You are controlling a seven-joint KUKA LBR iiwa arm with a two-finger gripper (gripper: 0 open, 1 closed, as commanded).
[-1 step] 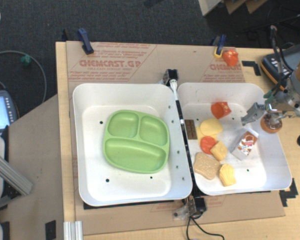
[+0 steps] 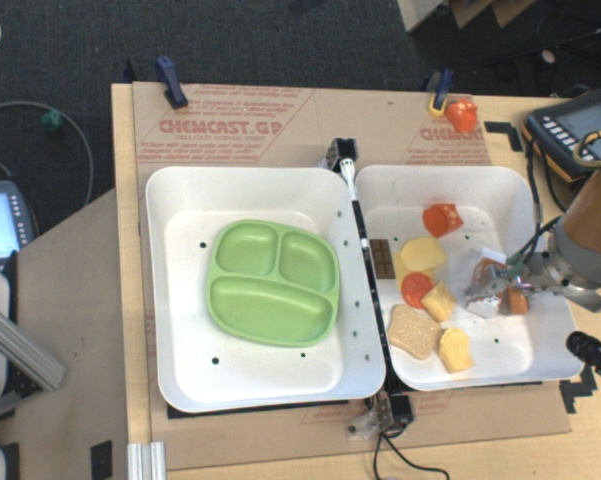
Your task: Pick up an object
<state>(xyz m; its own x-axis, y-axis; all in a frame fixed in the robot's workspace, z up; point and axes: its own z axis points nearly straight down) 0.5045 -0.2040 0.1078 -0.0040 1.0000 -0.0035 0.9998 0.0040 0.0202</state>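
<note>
Two shallow white bins sit side by side. Nearest in the right white bin [image 2: 500,353] lie a yellow wedge [image 2: 455,349] and a tan bread slice [image 2: 412,331]. The gripper [image 2: 492,293] hangs low over clear wrapping there; whether it is open, I cannot tell. Left, a green divided plate [image 2: 273,282]. Behind, the cardboard [image 2: 220,123] reads "CHEMCAST GP".
</note>
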